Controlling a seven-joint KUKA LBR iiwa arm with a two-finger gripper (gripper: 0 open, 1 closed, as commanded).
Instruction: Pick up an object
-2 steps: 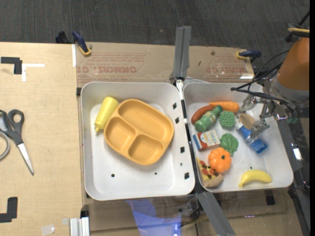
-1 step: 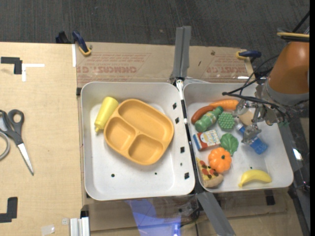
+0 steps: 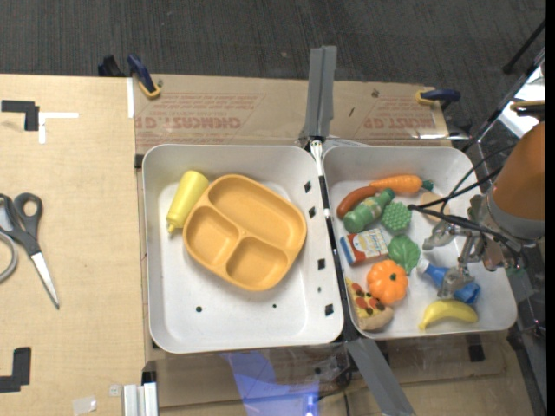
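1. Camera view, position: My gripper point(image 3: 457, 271) hung low over the near right part of the right bin point(image 3: 451, 159). A blue toy point(image 3: 451, 282) lay directly beneath my jaws, with a yellow banana point(image 3: 447, 313) just beyond it toward the bin's near wall.
2. Camera view, jaws: I could not tell whether they were spread or pressed together; metal linkage and cables cluttered that spot.
3. Camera view, progress: I judged that nothing was lifted yet. No object showed between my jaws, and every toy appeared to rest on the bin floor. Closing and lifting remained.
4. Camera view, other candidates: An orange pumpkin point(image 3: 387, 282) sat to the left of my jaws, and a green broccoli piece point(image 3: 403, 253) sat left and slightly farther back.
5. Camera view, obscured: My arm was cut off at the right edge. Contact with the blue toy could not be confirmed.
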